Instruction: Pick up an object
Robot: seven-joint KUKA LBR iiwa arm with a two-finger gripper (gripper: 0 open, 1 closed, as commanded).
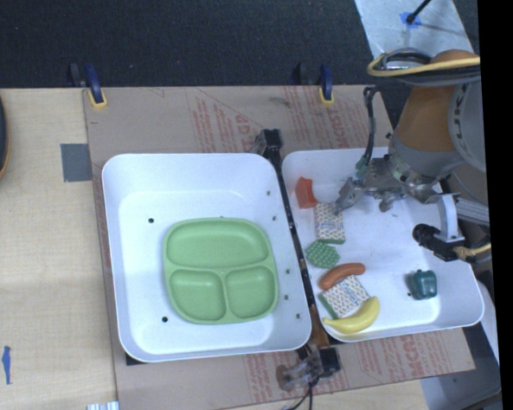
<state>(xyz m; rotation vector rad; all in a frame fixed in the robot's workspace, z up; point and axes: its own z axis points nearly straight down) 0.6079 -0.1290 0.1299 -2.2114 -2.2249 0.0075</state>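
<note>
Grey metal of the end effector (366, 193) hangs over the upper part of the right bin (454, 318), its prongs pointing toward the bin's left wall. Whether it is clenched or released I cannot tell — the tips blur into the white floor, and nothing shows between them.

Nearest candidate: the green-and-white patterned block (330, 223), just below and left of the end effector, long axis roughly up-down in the camera view. The small red piece (304, 192) lies left of the tip, near the bin wall. Farther down sit the green mesh piece (323, 255), sausage (341, 274) and banana (354, 318), the last curved along the bin's lower edge; a dark green item (423, 284) lies well apart to the right.

Arm (433, 111) reaches in from the right, orange band above the wrist, wrist over the bin's upper right. Judgement: a short shift down-left would put the tip over the patterned block. Left bin (129, 251) holds a green divided plate (219, 270) — not involved.
</note>
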